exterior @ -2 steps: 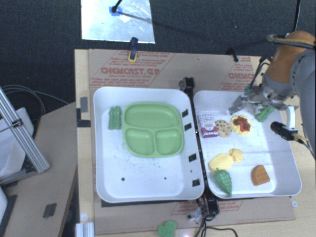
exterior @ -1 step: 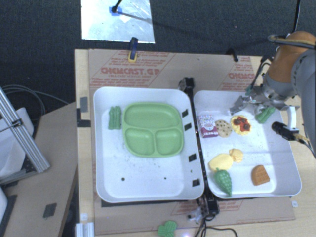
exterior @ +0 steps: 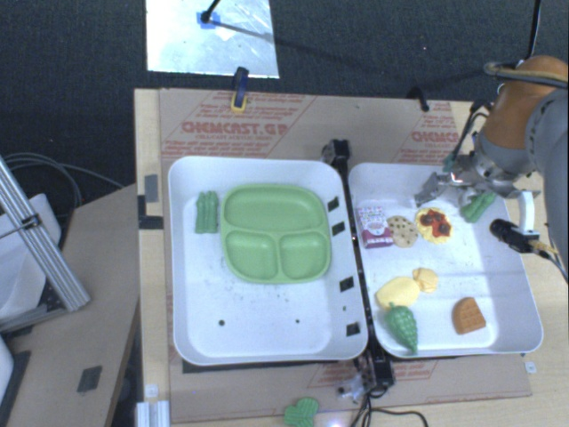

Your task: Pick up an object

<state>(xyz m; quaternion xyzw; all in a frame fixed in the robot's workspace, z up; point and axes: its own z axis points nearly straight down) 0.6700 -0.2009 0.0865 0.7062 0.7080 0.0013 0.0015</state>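
green toy (exterior: 402,327) lies well apart from tool (exterior: 456,183)

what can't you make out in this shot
- Pincer, camera view: small and blurred against the right bin; open or shut is unclear.
- Green piece: partly under the wrist, so whether it is held is unclear.
- Arm: cut off by the right edge.
- Pink pack: print too small to read.

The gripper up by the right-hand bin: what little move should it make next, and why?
Probably ease straight down. The gripper hangs at the far edge of the right bin, and a green toy and a red-and-yellow food toy lie just beneath it, close together, so a short drop may reach one.
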